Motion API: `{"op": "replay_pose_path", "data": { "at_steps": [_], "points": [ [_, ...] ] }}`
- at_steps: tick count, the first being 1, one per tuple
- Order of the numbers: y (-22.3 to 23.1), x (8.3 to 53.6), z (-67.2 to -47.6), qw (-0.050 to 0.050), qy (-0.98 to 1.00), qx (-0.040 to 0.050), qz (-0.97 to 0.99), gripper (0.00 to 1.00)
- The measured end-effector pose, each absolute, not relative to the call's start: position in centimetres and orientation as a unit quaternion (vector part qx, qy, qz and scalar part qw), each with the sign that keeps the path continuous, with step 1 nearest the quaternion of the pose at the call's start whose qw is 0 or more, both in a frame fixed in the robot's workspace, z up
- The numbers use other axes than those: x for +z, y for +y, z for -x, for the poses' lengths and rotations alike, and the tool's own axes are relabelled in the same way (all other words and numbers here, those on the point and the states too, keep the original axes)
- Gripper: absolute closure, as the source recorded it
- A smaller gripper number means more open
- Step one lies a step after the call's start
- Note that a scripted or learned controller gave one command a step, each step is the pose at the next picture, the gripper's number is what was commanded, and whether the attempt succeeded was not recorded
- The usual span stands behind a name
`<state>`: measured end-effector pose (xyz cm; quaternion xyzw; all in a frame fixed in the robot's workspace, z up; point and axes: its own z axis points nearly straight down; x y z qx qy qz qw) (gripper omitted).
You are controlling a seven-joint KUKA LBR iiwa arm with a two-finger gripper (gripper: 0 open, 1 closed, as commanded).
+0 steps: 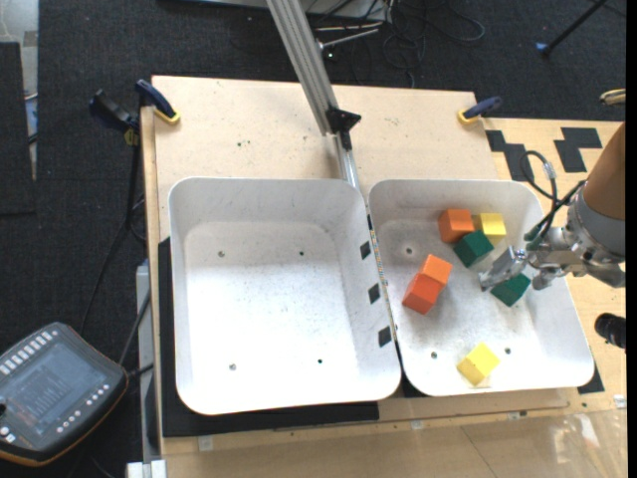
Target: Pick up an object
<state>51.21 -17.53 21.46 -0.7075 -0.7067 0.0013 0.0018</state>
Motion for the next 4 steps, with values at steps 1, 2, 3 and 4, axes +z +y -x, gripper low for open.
{"op": "replay_pose_path", "data": {
  "at_steps": [1,2,3,4],
  "points": [
    [-17.7,15.3,-51.7,0.003,-0.707,0.0016,0.707,0.00],
    [-17.7,9.9,-51.6,0.002,-0.707,0.0011,0.707,0.00],
    [-17.7,11.2,-51.7,-0.001,-0.707,-0.0003,0.707,1.00],
    [-18.7,16.5,-52.5,-0.003,-0.708,-0.0012,0.707,1.00]
  ]
}}
